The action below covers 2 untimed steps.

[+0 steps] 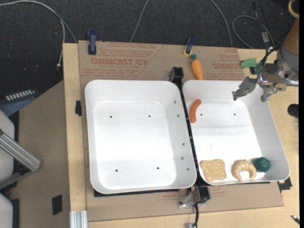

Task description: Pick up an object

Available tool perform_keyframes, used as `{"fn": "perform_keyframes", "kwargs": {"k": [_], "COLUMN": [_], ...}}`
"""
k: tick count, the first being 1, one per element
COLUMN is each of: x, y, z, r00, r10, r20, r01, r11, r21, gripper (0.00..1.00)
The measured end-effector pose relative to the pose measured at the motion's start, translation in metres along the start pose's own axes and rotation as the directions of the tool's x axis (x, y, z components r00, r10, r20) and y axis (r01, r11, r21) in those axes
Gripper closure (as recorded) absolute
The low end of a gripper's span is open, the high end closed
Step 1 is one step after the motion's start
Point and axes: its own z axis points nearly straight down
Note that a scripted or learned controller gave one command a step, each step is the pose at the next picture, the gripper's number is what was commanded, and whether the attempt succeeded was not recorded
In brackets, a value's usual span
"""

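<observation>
The right bin point(223, 132) holds an orange sausage point(194, 109) against its left wall. A toast slice point(213, 169), a croissant point(244, 169) and a dark green ball point(262, 164) line its near edge. My gripper point(252, 90) hangs over the bin's far right corner, open, with nothing between its spread fingers. It is well apart from all the objects.
The left bin point(135, 132) lies beside the right one. A toy carrot point(197, 69) rests on the cardboard behind the bins, near a blue and yellow clamp point(190, 44). A second blue clamp point(91, 42) stands at the back left.
</observation>
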Motion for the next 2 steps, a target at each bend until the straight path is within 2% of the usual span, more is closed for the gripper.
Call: {"fn": "perform_keyframes", "kwargs": {"k": [1,2], "x": [0.003,0.003], "y": [-0.043,-0.086], "z": [-0.041,-0.060], "r00": [1.000,1.000], "r10": [0.001,0.001], "r20": [0.000,0.000], "r01": [-0.001,-0.001], "r11": [1.000,1.000], "r21": [-0.003,-0.003], "gripper": [0.00,0.00]}}
